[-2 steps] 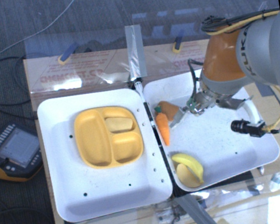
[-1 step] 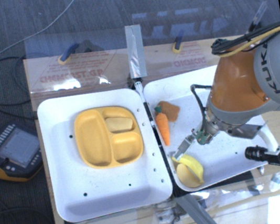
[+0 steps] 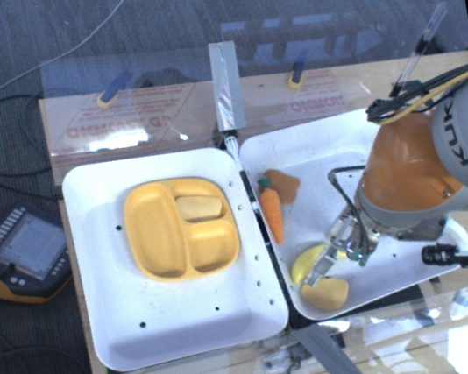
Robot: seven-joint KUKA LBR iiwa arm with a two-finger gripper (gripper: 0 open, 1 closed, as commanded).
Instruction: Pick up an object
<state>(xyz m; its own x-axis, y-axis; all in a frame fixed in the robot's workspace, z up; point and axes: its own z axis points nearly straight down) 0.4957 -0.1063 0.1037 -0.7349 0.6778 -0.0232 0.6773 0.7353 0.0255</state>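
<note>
Camera view: your gripper is reaching the lemon; fingers' state I cannot tell. Next: close, lift.

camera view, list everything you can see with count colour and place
bins: 2, white, side by side on the bench
divided tray: 1, yellow, middle of the left bin
block: 1, tan, in the tray's upper right compartment
carrot: 1, orange with a green top, right bin near its left wall
wedge: 1, brown-orange, right bin, beside the carrot's top
lemon: 1, yellow, right bin's lower left, at the tool
round piece: 1, yellow-tan, right bin, just below the lemon
handheld controller: 1, black and orange, on the floor at left
arm: 1, grey with an orange band, over the right bin
tool: 1, metal, at the lemon
</note>
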